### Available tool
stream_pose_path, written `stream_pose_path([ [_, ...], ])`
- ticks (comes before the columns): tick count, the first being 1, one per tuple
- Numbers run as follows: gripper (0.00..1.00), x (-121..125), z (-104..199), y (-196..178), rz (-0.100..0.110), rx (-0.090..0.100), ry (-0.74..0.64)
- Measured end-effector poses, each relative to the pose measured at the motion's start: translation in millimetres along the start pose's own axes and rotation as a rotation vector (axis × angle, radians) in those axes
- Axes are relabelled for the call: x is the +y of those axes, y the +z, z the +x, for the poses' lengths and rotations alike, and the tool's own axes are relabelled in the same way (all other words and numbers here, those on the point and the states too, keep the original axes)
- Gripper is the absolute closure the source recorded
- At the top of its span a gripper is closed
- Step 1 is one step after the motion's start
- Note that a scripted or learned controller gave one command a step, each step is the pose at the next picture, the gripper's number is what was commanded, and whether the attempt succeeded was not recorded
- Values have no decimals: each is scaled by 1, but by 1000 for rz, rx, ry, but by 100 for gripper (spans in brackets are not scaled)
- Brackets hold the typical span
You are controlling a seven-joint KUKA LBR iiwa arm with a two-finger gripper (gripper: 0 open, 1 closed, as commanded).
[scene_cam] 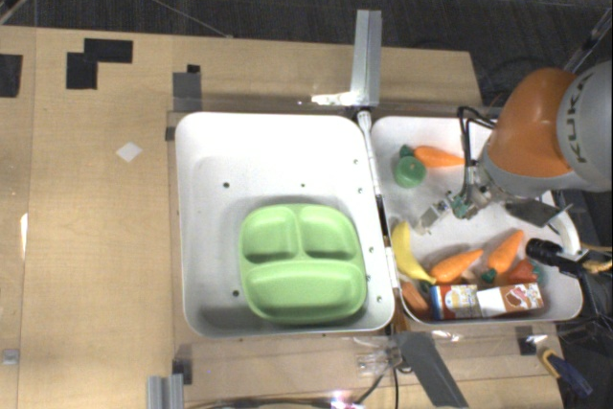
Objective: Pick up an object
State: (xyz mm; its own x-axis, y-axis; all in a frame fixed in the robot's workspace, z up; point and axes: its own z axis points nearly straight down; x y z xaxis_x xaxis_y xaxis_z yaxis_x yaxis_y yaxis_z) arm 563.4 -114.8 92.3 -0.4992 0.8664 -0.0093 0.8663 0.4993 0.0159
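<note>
The right bin (388,141) holds several food items. At its back lies an orange carrot (442,157) beside a green round piece (410,170). A yellow banana (406,254) lies along the left wall. Two more carrots (456,264) (505,250) rest near the front, above a juice carton (490,300) that lies on its side. My gripper (447,209) hangs over the middle of this bin, between the back carrot and the front carrots. Its fingers are spread open with nothing between them.
The left bin (206,206) carries a green divided plate (302,261) in its front half. A metal post (367,57) stands behind the seam between the bins. The arm's orange band (534,122) reaches in over the right bin's back right corner.
</note>
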Motion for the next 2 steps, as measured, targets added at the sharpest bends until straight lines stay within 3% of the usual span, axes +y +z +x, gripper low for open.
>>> stream_pose_path([
  [1, 0, 53, -7, -40, 10, 5, 139],
  [2, 0, 90, 21, -93, 9, 6, 28],
])
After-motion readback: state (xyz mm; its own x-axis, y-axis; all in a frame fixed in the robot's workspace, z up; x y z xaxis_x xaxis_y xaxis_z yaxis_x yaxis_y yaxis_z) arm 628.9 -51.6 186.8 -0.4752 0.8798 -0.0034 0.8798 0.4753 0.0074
